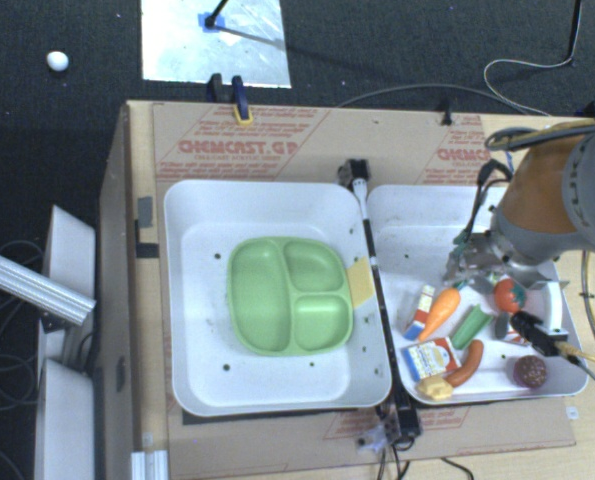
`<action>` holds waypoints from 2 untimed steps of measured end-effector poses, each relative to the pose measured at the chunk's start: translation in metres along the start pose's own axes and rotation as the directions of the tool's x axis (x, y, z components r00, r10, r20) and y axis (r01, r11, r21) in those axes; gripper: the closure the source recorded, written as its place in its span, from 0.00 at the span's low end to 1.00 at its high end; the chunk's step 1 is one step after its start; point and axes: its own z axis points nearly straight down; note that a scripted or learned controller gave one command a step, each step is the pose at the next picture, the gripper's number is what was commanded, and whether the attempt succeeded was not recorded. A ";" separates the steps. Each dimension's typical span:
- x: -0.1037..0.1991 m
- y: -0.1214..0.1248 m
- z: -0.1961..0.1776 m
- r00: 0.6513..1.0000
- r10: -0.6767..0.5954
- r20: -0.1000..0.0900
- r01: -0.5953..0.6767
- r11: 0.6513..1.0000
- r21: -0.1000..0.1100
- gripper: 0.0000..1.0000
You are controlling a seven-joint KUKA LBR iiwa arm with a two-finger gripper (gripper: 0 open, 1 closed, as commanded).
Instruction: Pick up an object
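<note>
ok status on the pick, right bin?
Gripper low in right bin, above toy carrot. Nothing seen held. Tomato, green pepper, sausage crowd close.

Your desk [277, 138], topped with printed brown board, carries two white bins side by side: the left bin [202, 298] and the right bin [417, 218].

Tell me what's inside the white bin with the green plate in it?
The left shallow white bin holds a green plastic plate with three sections, and a small yellow piece beside its right edge. The bin floor under the plate is covered, so anything there is hidden.
</note>
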 end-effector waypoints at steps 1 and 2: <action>0.000 0.000 0.000 1.000 0.000 0.000 0.000 1.000 0.000 0.00; -0.016 0.079 0.013 1.000 0.012 0.002 -0.012 0.999 0.045 0.00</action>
